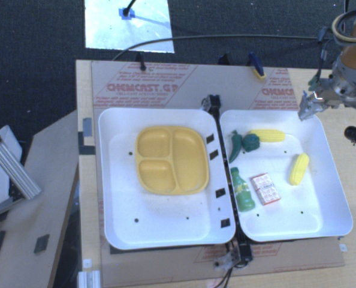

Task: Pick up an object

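1. The end effector (307, 108) hangs at the far right corner of the right bin (331, 161), just over its rim, on the arm that reaches in from the right; whether it is apart or together I cannot tell, since it is small and blurred; nothing shows in its grip.
2. The things to pick all lie in the right bin, loosely scattered with gaps between most, which should leave room for a grasp from above: a corn cob (267, 136) by the far wall, a second corn cob (299, 168) toward the right, a green pepper (243, 143) near the divider, a green bottle (242, 190) and a small red-and-white box (265, 188) just beside it.
3. The left bin (121, 221) carries a yellow divided plate (171, 160), lying flat.
4. Judged from this, the pick is not yet begun; the far corn cob lies nearest the end effector and looks the likeliest target.
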Motion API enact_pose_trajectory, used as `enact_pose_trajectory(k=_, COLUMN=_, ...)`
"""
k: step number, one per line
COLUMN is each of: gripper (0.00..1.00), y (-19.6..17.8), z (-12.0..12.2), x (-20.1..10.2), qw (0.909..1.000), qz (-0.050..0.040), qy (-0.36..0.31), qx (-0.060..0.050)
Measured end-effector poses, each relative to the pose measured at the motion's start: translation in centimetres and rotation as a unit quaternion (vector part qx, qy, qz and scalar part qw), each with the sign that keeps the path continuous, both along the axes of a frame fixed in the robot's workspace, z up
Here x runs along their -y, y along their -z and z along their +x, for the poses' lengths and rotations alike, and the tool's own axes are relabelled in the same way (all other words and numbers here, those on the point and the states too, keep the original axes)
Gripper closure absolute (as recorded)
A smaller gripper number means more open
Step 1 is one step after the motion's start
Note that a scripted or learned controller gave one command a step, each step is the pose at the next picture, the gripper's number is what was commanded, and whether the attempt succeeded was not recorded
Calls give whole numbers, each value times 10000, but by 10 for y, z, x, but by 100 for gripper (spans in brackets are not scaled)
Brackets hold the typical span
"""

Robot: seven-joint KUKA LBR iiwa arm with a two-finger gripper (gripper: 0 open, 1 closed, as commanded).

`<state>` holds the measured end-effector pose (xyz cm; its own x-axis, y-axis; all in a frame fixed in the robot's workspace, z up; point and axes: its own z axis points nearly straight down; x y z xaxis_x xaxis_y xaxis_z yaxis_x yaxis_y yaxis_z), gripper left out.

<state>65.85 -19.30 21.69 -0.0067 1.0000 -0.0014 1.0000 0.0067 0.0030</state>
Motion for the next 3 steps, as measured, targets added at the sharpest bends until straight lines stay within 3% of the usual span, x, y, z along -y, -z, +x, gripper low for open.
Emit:
enact_pose_trajectory(k=2, gripper=100, y=-7, z=-7, x=-96, qw=10000, qz=12, qy=-10, qx=-13)
enact_pose_trajectory(k=3, gripper=100, y=-10, z=7, x=-152, qw=10000, qz=16, qy=-20, qx=-3)
